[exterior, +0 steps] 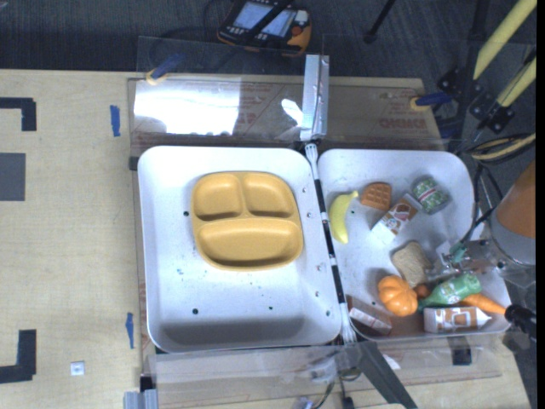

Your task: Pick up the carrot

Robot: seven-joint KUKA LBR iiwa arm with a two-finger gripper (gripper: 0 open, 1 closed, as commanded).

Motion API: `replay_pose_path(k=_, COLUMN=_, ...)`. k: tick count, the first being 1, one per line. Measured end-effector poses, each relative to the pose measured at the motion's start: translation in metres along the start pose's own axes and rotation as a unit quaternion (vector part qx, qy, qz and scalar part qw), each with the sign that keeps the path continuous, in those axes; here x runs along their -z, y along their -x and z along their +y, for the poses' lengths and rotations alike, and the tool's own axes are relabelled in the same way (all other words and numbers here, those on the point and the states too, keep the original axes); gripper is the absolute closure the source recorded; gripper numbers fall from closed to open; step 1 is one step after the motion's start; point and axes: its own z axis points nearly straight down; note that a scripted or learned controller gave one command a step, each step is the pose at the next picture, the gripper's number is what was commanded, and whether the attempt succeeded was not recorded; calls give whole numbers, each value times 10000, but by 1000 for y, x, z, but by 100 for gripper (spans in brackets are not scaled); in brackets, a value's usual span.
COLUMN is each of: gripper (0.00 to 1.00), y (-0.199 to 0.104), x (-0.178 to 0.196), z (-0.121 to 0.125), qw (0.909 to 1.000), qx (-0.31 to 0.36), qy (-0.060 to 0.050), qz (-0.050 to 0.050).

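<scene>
The grey arm with its orange band (518,216) enters at the right edge of the camera view, beside the right bin. Its two-finger gripper (464,258) appears to hang over that bin's lower right part, though the metal there is too small and cluttered to say whether the hand is released or clenched; that cannot be told.

The orange carrot with a green leafy top (484,302) lies at the lower right corner of the shallow white right bin (456,167), just below and slightly right of the gripper. Its long axis runs roughly left to right, greens to the left and orange tip to the right, so the coming move probably calls for a short drop with the fingers set across that axis.

The shallow white left bin (162,254) holds a yellow three-compartment plastic tray (247,218). The right bin holds, besides the carrot, a small orange pumpkin (397,295), a slice of brown bread (410,262), a yellow banana (341,216), an orange-and-white carton (456,318) touching the carrot's underside, a brown pastry-like piece (375,196), a green-labelled can (431,193) and a small red-and-white box (395,217).
</scene>
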Motion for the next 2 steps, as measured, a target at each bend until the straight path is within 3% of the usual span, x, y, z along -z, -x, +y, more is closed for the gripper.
replay_pose_path(k=1, gripper=100, y=-70, x=-2, z=1, qw=9981, qx=-612, qy=9, qz=-77)
replay_pose_path(k=2, gripper=0, y=-67, x=-2, z=0, qw=9979, qx=-637, qy=8, qz=-98)
